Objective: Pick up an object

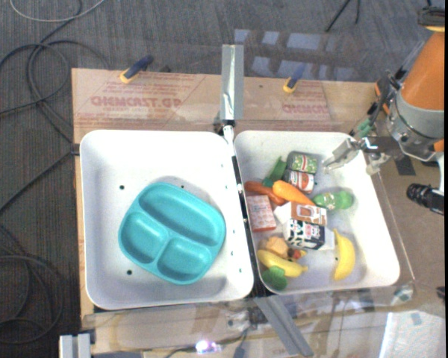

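You have two white bins side by side on the bench. The left bin [97,200] holds one teal divided plate [172,232], set toward its near right corner; bare floor runs along its far and left walls. The right bin [381,222] is crowded on its left half: a can [303,171] at the far end, a carrot [292,192], a green item [334,198], a small carton [307,233], a banana [344,255] nearer the near right corner. The pile by the near left corner is hard to sort out. The gripper [346,154] hovers over the right bin's far right corner, empty; how far apart its tips stand you cannot tell at this size.
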### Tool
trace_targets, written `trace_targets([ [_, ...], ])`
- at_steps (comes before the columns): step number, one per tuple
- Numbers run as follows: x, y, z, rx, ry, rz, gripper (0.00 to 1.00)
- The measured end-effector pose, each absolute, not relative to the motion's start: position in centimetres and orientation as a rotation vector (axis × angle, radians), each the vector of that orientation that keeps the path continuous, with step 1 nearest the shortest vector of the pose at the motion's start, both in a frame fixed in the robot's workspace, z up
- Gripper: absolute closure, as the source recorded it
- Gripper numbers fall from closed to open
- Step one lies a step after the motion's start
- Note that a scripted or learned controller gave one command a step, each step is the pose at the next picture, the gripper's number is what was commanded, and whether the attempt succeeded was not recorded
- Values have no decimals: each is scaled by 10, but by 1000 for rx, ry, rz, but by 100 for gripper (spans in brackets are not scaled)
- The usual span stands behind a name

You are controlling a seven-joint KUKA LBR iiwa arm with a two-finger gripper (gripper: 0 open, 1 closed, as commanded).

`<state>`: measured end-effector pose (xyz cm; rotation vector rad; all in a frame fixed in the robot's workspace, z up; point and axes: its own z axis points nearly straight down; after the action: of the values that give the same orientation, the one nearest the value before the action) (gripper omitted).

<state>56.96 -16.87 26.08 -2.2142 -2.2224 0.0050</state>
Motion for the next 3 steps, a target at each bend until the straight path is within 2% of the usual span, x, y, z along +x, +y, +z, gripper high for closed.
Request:
trace_targets([
  [1,594,-183,119,-2085,-2342,6,0],
  [2,652,-156,85,-1953,-2423,44,0],
  [3,653,-156,94,-1952,-2426,49,100],
])
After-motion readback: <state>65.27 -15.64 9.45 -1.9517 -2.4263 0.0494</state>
